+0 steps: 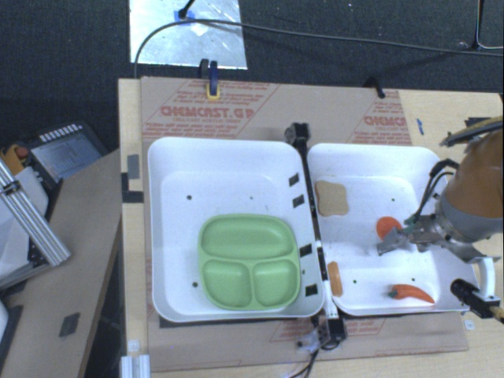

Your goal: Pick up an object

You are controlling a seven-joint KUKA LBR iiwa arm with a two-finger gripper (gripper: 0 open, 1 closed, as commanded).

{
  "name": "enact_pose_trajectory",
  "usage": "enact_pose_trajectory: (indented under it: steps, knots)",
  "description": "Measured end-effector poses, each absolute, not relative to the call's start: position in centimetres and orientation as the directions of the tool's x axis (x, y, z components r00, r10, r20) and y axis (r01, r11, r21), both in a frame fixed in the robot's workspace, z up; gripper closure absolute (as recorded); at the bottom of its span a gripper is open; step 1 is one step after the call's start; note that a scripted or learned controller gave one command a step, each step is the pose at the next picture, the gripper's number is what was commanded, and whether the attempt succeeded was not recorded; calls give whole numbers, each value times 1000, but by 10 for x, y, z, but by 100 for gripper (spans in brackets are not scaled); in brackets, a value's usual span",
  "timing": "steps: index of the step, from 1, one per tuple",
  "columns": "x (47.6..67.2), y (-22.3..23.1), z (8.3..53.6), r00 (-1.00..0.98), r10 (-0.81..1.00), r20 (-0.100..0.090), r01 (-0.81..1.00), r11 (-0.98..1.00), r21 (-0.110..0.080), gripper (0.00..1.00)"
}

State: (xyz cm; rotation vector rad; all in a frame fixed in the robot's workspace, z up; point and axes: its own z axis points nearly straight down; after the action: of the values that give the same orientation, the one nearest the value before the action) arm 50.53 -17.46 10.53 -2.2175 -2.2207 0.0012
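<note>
Gripper going for the orange ball

Gripper (391,245) sits low in the right bin (370,164), touching the orange ball (387,227), probably lining up a grab; can't tell its finger state.

Arm (479,187) cut off by right frame edge. Gripper (394,242) fingertips too small and blurred to resolve. Round orange object (386,226) at right-centre partly hidden behind gripper; identity unclear.

Robot lab: clamped cardboard (272,109), white bins (169,211), loose cables (354,38).
</note>
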Motion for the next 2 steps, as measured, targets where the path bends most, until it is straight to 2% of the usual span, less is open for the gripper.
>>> enact_pose_trajectory:
  steps: [1, 2]
  knots:
    - [506, -176, 119, -1, 1000, -1, 1000, 1, 2, 100]
    - [503, -167, 172, -4, 1000, -2, 1000, 4, 7, 100]
